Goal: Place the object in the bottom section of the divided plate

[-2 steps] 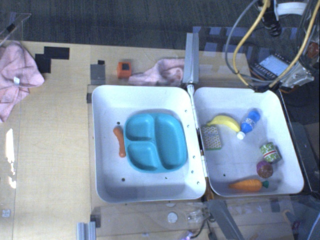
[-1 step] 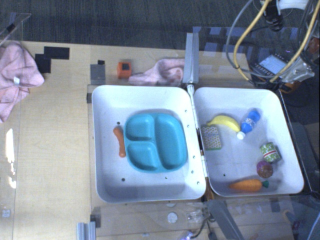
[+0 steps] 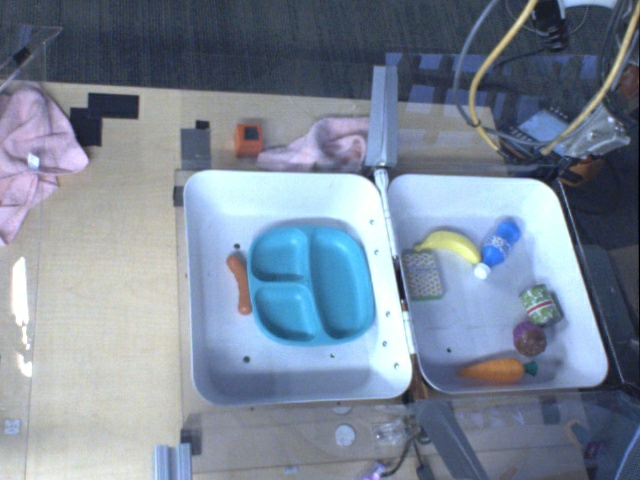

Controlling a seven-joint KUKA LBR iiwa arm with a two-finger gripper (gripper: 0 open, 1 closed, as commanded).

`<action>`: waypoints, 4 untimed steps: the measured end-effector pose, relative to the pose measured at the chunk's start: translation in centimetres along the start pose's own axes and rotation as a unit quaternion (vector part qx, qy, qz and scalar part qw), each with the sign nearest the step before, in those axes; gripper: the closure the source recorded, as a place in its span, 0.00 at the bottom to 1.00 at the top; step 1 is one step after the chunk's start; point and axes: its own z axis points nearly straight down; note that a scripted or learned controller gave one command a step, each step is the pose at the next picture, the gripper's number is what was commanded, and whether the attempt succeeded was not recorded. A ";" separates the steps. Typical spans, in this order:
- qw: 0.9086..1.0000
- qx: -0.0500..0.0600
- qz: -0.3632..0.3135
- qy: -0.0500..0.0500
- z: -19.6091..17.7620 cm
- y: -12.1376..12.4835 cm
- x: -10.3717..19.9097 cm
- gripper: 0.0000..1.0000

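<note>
Up at the far right corner of the tabletop point(image 3: 110, 298), beyond the right bin point(image 3: 575, 268), the arm point(image 3: 600, 118) sits pulled back and high, with yellow and grey cables point(image 3: 490, 58) looping around it. Its end effector point(image 3: 583, 140) hangs outside both bins, well apart from every object. Whether it is released or clenched cannot be told from this angle.

The blue divided plate point(image 3: 312, 283) lies flat in the middle of the left bin point(image 3: 210, 368). Its bottom section point(image 3: 288, 314) is the small compartment nearest the camera on the left. A thin orange sausage point(image 3: 240, 283) lies just beside the plate's left rim.

The right bin holds a banana point(image 3: 450, 244), a blue bottle point(image 3: 497, 245), a green scrubbing pad point(image 3: 423, 275), a small can point(image 3: 540, 305), a purple ball point(image 3: 529, 338) and a carrot point(image 3: 493, 370).
</note>
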 end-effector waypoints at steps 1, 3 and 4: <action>1.000 0.008 0.001 0.003 -0.9 -0.2 0.4 1.00; 1.000 0.022 0.005 0.009 -2.6 -0.5 1.2 1.00; 0.999 0.030 0.008 0.012 -3.5 -0.6 1.5 1.00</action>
